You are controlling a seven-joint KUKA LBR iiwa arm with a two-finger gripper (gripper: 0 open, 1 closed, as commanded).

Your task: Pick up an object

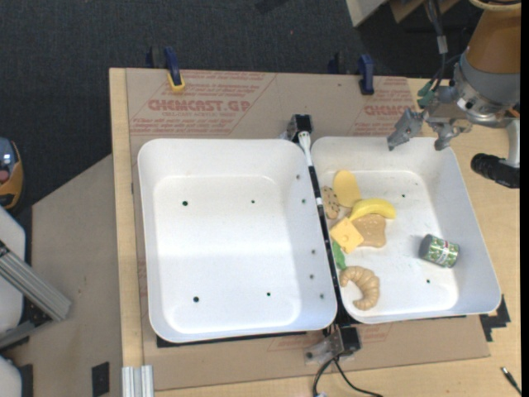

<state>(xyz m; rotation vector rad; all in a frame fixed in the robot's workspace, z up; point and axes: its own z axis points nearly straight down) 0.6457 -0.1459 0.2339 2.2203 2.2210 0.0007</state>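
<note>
Overhead, my two-finger gripper (422, 135) hangs spread and unladen above the right white bin's (471, 222) far rim; its small green can (438, 251) lies sideways, long axis left-right, label unreadable.

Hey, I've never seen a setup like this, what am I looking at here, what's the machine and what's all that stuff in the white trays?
This is one camera fixed above a bench, looking down at a slant. The machine at the upper right is a robot arm; its two-finger gripper hangs open over the far edge of the right bin, holding nothing. That bin contains toy food: a banana, a cheese wedge, a croissant, plus a small green can. The left bin sits beside it.
</note>
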